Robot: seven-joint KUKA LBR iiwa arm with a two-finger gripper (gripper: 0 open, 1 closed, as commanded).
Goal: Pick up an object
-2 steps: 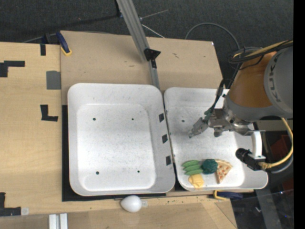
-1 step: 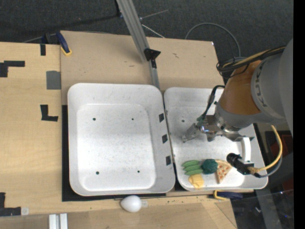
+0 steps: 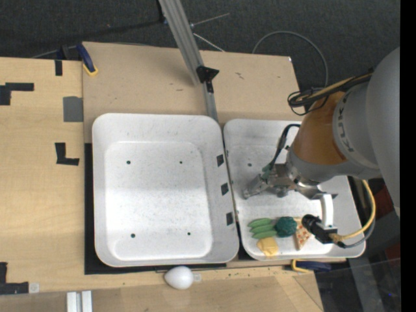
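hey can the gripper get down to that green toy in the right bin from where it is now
Probably yes. The gripper hangs over the right bin, just above the green toy in this view, and bare bin floor lies between them. A dark green piece sits right beside it, so the grasp could be crowded.

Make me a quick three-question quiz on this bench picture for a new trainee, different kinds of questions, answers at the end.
1. True or false: the small toys lie in the left bin.
2. Which thing lies outside both bins, on the bench's near edge?
A. a white egg
B. a red cup
C. a blue block
3. Fill in: the tool is over the ____ bin.

Key
1. False: the green, yellow and orange pieces lie clustered at the near end of the right bin.
2. A.
3. Right; it sits above the bin's middle, apart from the toys.
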